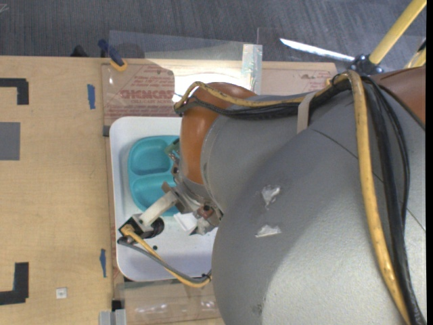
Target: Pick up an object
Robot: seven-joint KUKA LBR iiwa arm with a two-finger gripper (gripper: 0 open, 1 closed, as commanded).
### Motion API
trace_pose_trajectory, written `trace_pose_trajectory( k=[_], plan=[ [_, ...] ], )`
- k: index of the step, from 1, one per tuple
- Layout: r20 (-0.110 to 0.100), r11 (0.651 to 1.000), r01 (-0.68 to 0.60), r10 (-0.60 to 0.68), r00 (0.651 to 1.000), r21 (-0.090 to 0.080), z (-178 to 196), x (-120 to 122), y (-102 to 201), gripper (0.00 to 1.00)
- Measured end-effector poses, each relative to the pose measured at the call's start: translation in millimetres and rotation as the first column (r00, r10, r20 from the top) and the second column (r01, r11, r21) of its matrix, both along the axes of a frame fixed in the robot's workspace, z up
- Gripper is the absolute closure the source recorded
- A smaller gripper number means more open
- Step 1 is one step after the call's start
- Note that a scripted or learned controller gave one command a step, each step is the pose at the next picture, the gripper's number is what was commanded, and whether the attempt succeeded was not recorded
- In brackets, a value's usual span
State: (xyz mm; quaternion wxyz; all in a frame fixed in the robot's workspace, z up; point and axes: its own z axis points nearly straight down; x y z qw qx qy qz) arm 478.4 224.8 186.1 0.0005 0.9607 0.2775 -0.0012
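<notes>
Teal dish [149, 171] in the left part of a white bin [125, 263] - the one loose object on show as a robot sets about a pick. The grey arm [304, 215], with its orange band, reaches in from the right and covers much of the scene, including the dish's right edge. The tan counter [54, 181] stretches away to the left, and a clear printed sheet [145, 90] lies just beyond the bin's far wall. The dish sits open side up, divided into two shallow wells, one far and one near, so its long axis runs far to near along the bin's left wall. It looks to be moulded plastic: likely light, stiff and smooth, apt to slide on the bin floor if nudged. The raised rim, or the ridge between the two wells, seems the best place to take hold, since the flat wells offer nothing to pinch. The pincer [196, 221] hangs low at the dish's near right corner; from this angle it cannot be told whether it is open or closed, or whether it touches the dish - nothing is seen in its hold.
</notes>
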Motion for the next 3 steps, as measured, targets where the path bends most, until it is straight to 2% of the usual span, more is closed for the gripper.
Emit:
trace_pose_trajectory(
  k=[1,2,3],
  plan=[
    [0.000,0.954,0.299,-0.299,0.954,0.001,-16,0,-1,1.00],
    [0.009,0.953,0.302,-0.302,0.953,0.012,152,2,1,1.00],
    [0.000,0.935,0.354,-0.354,0.935,-0.003,80,0,0,1.00]
  ],
)
